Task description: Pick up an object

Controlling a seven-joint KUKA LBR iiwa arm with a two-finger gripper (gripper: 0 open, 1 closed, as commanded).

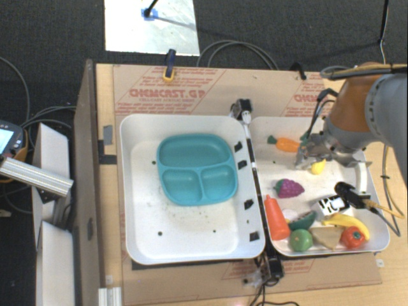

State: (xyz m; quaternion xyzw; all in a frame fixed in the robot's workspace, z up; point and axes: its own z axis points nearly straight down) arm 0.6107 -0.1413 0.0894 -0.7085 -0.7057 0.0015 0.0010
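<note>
Progress: not far along, I'd say. The arm is down in the right bin (382, 234), but nothing looks lifted yet. Every toy I can see sits on the bin floor.

End effector: the end effector (311, 158) is low over the upper middle of the right bin, right on top of a small yellow piece (317, 167). Can't tell how wide it's open from here, and I can't see anything clamped in it.

Likely target: that yellow piece, judging by where the tool is parked. Small, rounded, lemon-ish, half hidden under the metal.

Neighbours: an orange carrot (288, 145) sits just at the end effector's 10 o'clock, and purple grapes (289, 187) lie at its 7 o'clock, both apart from the yellow piece.

Rest of the bin: the pile at the bin's 6 o'clock has a red-orange pepper (276, 217), a green apple (301, 240), a banana (347, 221) and a tomato (352, 236) packed close.

Left bin: the left bin (140, 234) holds a teal divided plate (196, 169), untouched.

What's left: pretty much everything: close on something, get it off the floor, hold it.
</note>
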